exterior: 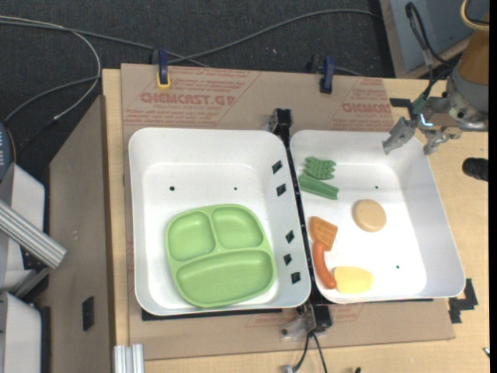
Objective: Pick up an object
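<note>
The right bin [415, 179] holds several toy foods: a green bean pod piece [318, 176] at its back left, a tan round bun [370, 214] in the middle, an orange wedge [324, 231], a red-orange sausage [321, 266] and a yellow piece [352, 279] at the front left. My gripper [413, 139] hangs at the bin's back right corner, above the rim, open with two fingers spread and nothing between them. It is well apart from every food item.
The left bin [151, 162] holds a green divided plate [221, 253]. A black divider with clips runs between the bins. Blue clamps [327, 74] hold the cardboard at the back. Cables cross the dark floor behind.
</note>
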Controlling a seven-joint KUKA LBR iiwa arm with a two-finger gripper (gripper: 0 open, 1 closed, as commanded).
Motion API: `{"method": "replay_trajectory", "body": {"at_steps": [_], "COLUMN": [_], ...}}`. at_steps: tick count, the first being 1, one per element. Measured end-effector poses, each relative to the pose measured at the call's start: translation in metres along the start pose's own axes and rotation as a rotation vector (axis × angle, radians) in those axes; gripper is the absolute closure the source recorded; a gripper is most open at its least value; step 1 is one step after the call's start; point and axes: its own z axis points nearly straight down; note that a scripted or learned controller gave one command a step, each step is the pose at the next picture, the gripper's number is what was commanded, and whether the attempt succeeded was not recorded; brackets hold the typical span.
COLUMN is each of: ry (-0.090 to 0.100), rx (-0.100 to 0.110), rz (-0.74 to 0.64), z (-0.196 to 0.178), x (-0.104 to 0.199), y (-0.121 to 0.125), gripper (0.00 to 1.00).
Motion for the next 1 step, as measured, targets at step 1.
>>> {"method": "replay_trajectory", "body": {"at_steps": [1], "ry": [0.001], "rx": [0.005], "rz": [0.0], "z": [0.0427], "x": [0.0008], "y": [-0.0046], "gripper": [0.0]}}
